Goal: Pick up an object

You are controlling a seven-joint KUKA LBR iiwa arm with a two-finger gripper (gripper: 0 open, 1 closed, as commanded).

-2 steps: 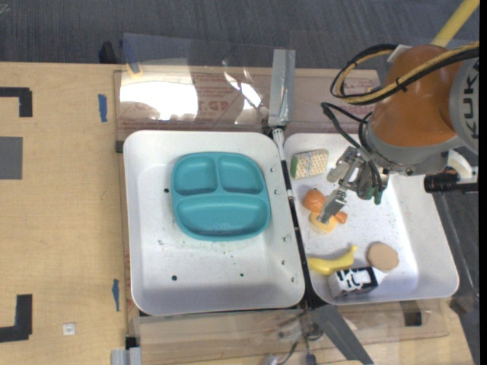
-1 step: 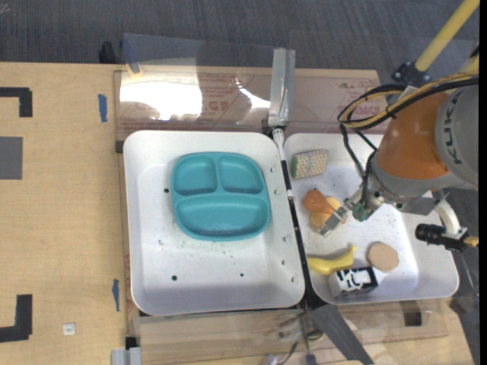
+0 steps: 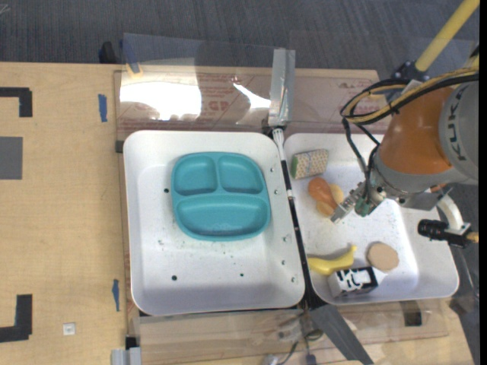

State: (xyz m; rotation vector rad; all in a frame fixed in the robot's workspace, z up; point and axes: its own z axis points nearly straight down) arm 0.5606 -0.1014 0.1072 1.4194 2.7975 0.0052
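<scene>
Robotics lab test cell: grey-and-orange KUKA industrial arm [image 3: 426, 147] over two shallow white plastic bins [image 3: 144, 204]; beside these, plywood bench [image 3: 53, 204] with black and blue tape markers.

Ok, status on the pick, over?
Gripper low in right bin, beside the orange food piece. Nothing seen held. Banana, sponge and tan disc lie apart.

One fixed camera looks down at a slant on both white bins [image 3: 144, 280], arm [image 3: 418, 139] entering from the right
</scene>
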